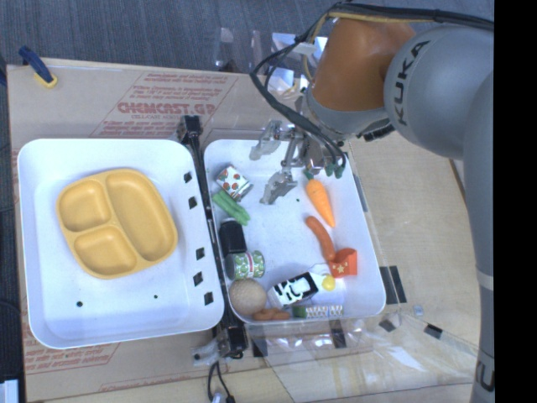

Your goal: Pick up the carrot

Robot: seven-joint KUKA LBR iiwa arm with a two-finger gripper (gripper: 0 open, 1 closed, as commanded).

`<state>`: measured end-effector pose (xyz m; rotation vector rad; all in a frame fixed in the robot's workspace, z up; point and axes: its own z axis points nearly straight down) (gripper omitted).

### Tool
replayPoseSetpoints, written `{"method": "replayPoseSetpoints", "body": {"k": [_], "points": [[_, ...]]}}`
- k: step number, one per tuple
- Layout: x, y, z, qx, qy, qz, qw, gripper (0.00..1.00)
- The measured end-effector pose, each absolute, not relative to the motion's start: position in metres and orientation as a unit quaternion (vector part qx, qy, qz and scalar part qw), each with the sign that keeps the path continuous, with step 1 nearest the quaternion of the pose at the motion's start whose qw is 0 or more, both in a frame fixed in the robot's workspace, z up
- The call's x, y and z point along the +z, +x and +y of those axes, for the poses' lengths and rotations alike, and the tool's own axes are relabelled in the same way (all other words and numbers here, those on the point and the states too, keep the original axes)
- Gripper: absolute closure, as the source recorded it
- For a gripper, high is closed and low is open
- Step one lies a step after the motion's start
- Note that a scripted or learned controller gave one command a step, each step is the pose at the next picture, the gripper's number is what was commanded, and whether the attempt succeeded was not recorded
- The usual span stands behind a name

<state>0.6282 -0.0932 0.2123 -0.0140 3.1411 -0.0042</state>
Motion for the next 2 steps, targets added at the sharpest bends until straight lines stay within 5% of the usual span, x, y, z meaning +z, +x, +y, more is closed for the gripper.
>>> {"method": "replayPoseSetpoints", "body": {"k": [1, 2], "points": [[0.115, 0.608, -0.173, -0.0002, -0.060, 0.998, -0.004, 0.00], [0.093, 0.591, -0.210, 0.0000, -0.134, 0.991, 0.000, 0.00]]}}
